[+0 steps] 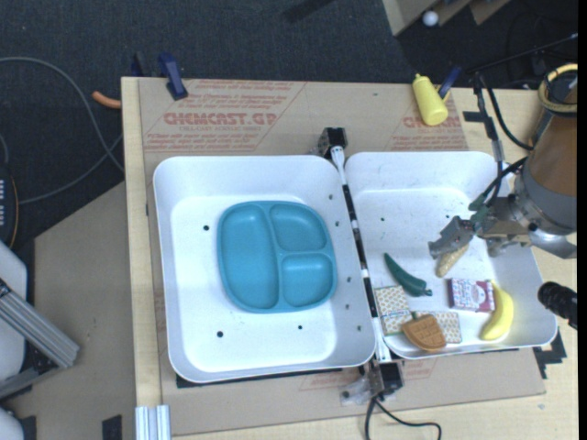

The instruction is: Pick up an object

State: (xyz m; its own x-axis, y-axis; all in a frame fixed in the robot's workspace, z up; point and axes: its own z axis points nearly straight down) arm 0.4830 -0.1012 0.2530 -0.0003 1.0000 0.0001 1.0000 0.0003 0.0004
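Note:
In the right bin (404,174) my gripper (454,242) hangs low over the middle of the floor, reaching in from the right. A small tan piece (448,262) lies right under its tip, partly covered by it; whether they touch is unclear. To the left lies a dark green pepper-like item (406,276). Along the front wall sit a red and white box (470,294), a yellow banana (498,315), a brown bread-like piece (424,334) and two pale cracker squares (393,301).
The left bin (183,246) holds a blue divided plate (275,255). A yellow clamp (428,100) and a blue clamp (171,75) sit on the back edge of the board. The arm's grey body (550,191) overhangs the right bin's right wall.

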